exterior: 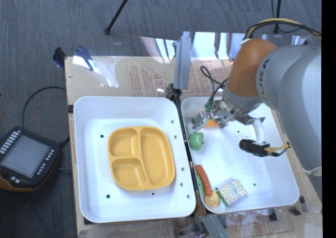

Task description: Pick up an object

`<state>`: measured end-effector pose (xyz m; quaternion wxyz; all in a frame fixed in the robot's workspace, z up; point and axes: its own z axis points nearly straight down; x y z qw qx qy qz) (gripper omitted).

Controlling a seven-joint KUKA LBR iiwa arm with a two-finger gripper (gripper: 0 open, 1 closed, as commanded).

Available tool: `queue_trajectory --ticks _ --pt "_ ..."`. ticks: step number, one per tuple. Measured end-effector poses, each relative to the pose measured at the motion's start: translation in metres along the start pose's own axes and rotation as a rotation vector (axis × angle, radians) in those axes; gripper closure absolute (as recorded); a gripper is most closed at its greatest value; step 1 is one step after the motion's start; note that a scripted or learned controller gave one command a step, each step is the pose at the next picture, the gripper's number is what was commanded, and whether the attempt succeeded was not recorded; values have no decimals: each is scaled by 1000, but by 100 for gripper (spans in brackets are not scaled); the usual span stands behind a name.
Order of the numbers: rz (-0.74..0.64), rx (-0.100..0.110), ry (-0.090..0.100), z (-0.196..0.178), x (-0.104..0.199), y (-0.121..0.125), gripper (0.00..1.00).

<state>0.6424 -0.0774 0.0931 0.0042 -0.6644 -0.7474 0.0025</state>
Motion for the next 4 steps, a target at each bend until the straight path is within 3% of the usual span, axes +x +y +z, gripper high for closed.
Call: queue_trajectory --ticks 1,2,3,4 --pt "-60 0 0 9 -3 0 0" --pt "-60 7 4 3 -3 -1 100" --pt "-59 7 4 3 -3 -2 0" --pt "-129 -1 0 9 -9 -1 0"
